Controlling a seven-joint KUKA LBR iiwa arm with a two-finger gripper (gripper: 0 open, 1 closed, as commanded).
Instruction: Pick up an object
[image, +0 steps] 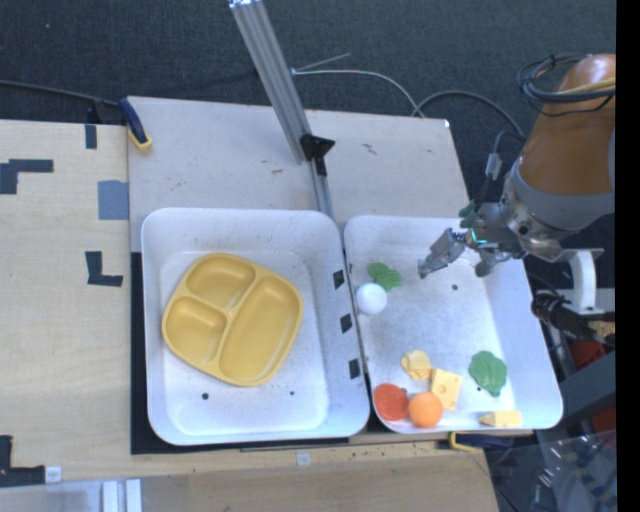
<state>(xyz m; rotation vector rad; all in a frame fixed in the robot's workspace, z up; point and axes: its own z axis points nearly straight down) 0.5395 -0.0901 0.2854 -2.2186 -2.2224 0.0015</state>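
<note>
The objects for picking lie scattered in the right bin (520, 330): a white ball (372, 298) touching a small green piece (384, 275) near the bin's left wall, a yellow lump (416, 364) and a yellow wedge (446, 387) toward the front, a red ball (391, 402) and an orange ball (426, 410) side by side at the front edge, a green leafy piece (489, 371), and a small yellow block (502, 418) in the front right corner. My tool (455, 252) hangs over the far part of that bin, well apart from all of them, with nothing between its fingers; whether they are spread or pressed together I cannot tell. In the left bin (160, 330) lies a yellow divided plate (233, 317); both bins sit on the table (210, 150)
</note>
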